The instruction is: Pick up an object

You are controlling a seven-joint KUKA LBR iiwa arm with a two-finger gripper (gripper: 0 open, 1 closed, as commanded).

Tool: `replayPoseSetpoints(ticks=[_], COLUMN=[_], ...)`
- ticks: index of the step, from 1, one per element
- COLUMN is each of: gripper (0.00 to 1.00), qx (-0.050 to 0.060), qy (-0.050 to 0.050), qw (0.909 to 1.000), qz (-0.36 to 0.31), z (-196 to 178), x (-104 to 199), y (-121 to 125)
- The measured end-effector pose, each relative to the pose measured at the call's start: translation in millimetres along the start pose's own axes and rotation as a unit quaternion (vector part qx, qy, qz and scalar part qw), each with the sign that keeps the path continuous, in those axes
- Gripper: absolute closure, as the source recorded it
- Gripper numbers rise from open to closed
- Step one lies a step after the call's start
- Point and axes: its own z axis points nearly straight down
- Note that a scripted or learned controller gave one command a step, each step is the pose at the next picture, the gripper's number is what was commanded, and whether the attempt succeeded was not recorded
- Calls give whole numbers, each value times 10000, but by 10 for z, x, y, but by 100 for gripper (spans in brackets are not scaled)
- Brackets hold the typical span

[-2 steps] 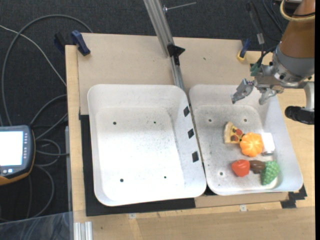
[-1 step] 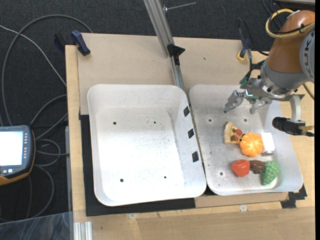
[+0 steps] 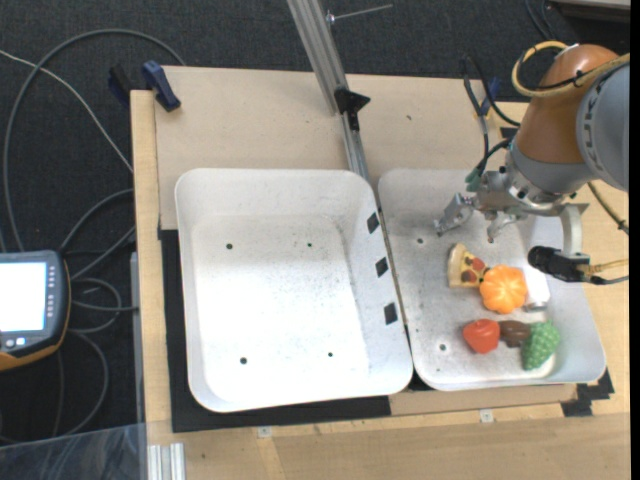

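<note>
The arm reached in from the right; its end effector (image 3: 472, 220) hung apart above the pizza slice (image 3: 463, 265), gripping nothing.

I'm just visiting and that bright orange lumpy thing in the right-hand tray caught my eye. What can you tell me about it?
The round orange ribbed toy pumpkin looks like glossy plastic, with shallow grooves running down its sides. It sits in the right shallow white bin, among other toy foods. A yellow pizza-slice toy touches its left side, a white object lies against its right, and a red tomato toy lies just below it. The tool hangs above it, apart from it.
</note>
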Motion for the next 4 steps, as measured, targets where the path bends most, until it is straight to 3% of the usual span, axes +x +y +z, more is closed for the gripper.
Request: replayPoseSetpoints(ticks=[1,4], gripper=[100,100], qx=[-42,-73], qy=[-4,-18], qw=[10000,10000], qz=[-2,-8], z=[-151,-1655], x=[1,-53], y=[20,30])
